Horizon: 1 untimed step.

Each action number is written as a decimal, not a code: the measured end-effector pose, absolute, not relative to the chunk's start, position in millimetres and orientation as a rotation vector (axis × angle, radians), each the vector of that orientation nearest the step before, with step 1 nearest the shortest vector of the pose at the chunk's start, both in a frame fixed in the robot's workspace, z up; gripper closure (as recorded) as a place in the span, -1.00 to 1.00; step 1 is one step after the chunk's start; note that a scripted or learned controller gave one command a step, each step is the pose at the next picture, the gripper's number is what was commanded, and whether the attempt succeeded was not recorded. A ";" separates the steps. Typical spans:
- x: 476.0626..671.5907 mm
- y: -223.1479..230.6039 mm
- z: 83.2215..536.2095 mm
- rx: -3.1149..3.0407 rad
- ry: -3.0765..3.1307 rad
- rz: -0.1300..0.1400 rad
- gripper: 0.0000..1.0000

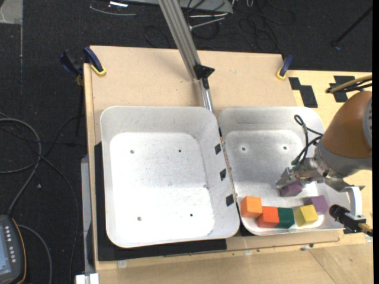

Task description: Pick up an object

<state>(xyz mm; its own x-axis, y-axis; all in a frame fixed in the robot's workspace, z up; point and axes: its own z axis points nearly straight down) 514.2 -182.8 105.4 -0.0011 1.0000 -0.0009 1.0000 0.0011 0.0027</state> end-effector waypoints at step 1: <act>490.8 -67.5 198.3 2.209 2.231 0.008 1.00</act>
<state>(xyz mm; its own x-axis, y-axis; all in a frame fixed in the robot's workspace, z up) 490.8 -67.5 198.3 -0.0097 1.0000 0.0022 0.9999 0.0097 0.0052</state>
